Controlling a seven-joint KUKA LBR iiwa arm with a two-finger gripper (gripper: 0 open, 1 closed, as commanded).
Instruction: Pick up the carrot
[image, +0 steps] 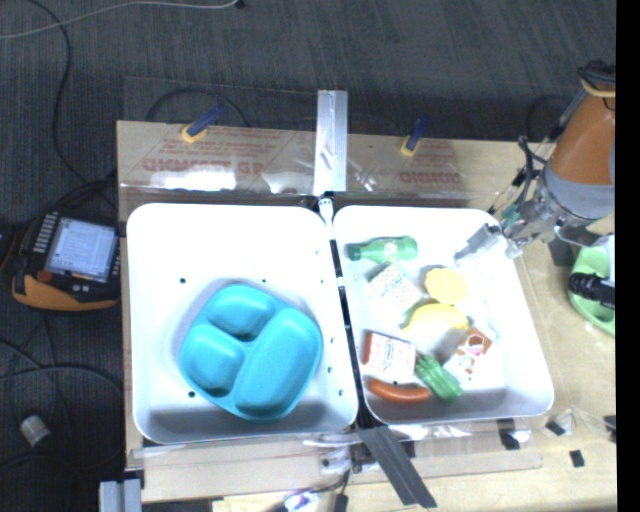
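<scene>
Camera view: gripper hovers at right bin's upper-right rim.

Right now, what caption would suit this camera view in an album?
Robot arm hovers at the right bin's corner; the carrot lies at its near edge, a blue tray in the left bin.

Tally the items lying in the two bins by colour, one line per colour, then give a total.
Blue: 1, the divided plate
Green: 2, the bottle and the ridged vegetable
Yellow: 2, the round piece and the long piece
Orange-red: 1, the carrot
White with print: 3, the small packets
Total: 9
</scene>
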